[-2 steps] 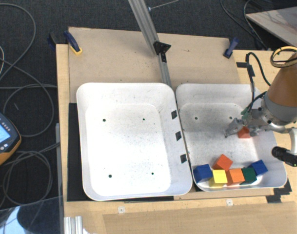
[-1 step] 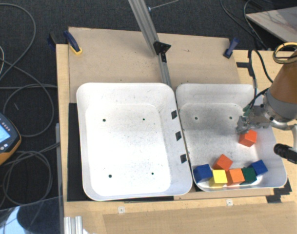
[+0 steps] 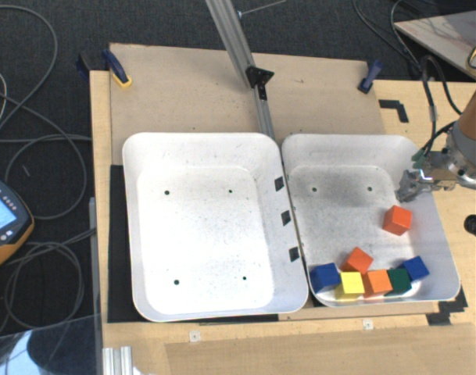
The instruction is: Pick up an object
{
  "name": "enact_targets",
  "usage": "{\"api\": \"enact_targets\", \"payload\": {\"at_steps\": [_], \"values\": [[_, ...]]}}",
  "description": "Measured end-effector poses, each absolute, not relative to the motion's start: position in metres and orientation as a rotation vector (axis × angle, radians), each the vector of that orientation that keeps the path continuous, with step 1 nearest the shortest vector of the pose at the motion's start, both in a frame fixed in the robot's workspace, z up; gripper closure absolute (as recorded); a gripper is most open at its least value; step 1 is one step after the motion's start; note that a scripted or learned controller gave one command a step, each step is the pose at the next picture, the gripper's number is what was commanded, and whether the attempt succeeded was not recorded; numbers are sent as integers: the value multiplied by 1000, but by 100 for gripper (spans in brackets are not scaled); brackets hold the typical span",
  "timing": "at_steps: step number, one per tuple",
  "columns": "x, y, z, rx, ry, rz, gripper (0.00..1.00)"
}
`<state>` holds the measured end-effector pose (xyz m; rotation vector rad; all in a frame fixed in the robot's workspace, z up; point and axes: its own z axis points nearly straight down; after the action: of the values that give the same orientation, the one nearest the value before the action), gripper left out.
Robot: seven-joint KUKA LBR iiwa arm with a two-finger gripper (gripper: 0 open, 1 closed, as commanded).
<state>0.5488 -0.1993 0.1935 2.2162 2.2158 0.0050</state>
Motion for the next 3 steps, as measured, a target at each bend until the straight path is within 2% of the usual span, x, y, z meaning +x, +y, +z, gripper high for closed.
{"api": "enact_targets", "payload": {"at_steps": [1,2,3], "values": [[556,-194,255,2213,2218,7,100],[557,-193,269,2217,2220,3,100],[572,-146,274,2213,2227,5,100]]}}
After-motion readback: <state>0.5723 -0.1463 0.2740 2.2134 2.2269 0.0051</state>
